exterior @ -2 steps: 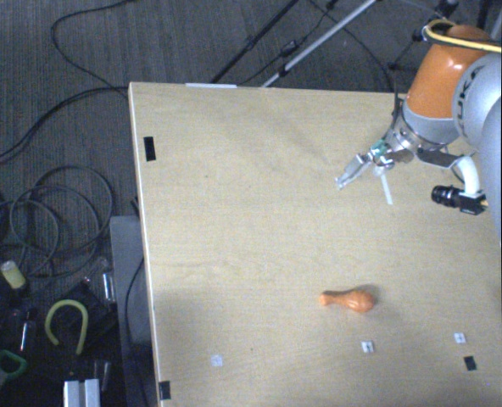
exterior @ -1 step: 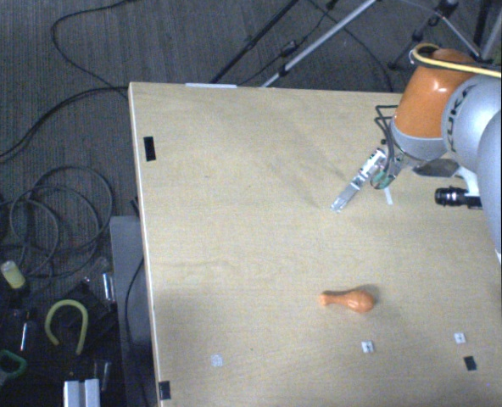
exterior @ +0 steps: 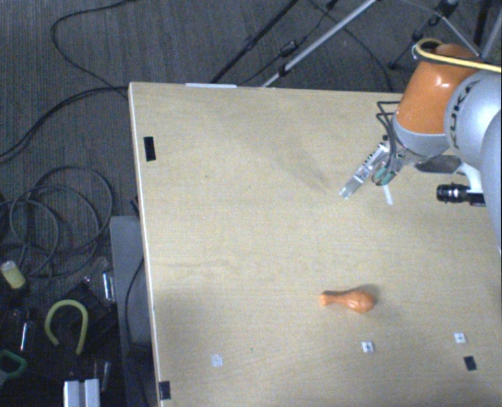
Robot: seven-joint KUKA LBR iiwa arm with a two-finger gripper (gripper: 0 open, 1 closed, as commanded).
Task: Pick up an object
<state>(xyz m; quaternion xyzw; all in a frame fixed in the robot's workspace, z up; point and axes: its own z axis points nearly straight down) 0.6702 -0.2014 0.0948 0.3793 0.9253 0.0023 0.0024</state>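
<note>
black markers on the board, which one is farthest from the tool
The black marker by the board's upper left edge; the tool is far to its right, while the other two sit along the bottom.

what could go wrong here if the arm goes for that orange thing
1. The gripper hangs well away from the orange object, so a badly aimed descent may close on nothing.
2. The object looks rounded with a thin neck; it might roll or slip when touched.
3. It lies flat on the bench, so the fingertips could strike wood.
</note>
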